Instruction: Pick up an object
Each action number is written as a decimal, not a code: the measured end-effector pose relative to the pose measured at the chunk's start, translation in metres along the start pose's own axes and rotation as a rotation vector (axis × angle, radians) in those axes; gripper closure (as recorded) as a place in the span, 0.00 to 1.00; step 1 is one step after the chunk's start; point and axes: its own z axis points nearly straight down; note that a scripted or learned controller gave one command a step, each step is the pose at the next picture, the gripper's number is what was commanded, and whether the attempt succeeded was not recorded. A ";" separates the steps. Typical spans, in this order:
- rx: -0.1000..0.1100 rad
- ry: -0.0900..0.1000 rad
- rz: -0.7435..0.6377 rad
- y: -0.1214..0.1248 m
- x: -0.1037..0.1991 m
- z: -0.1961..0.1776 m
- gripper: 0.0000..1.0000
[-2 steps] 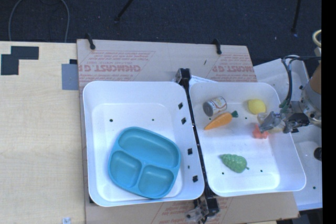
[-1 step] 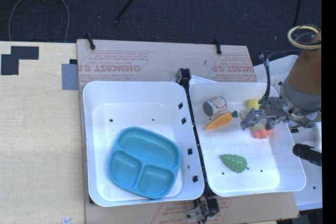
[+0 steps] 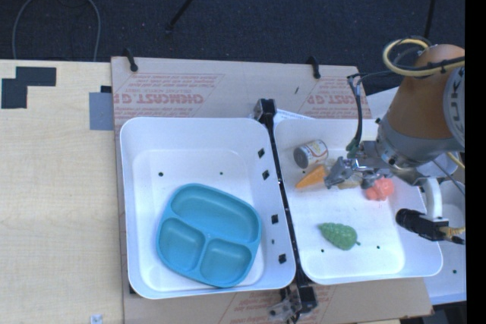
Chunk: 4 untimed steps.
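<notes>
orange wedge [image 3: 310, 178] lies in right bin [image 3: 421, 265], upper left area, touching left tip of claw [image 3: 339, 174]. claw low over bin floor, state of its grip cannot be told. small grey can [image 3: 310, 153] just above wedge. pink lump [image 3: 379, 189] right of claw, near wrist. green leafy piece [image 3: 338, 234] lower, well apart. blue divided tray [image 3: 208, 234] in left bin [image 3: 144, 136].

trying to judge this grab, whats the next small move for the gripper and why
Probably ease down onto the orange wedge: the gripper sits right beside it in the right bin, with the can close behind, so a sideways shift could bump that.
</notes>
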 end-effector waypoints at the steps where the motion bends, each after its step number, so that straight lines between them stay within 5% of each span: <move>1: 0.001 0.001 -0.002 -0.001 0.060 -0.008 1.00; 4: -0.001 -0.001 -0.003 0.020 0.212 -0.035 1.00</move>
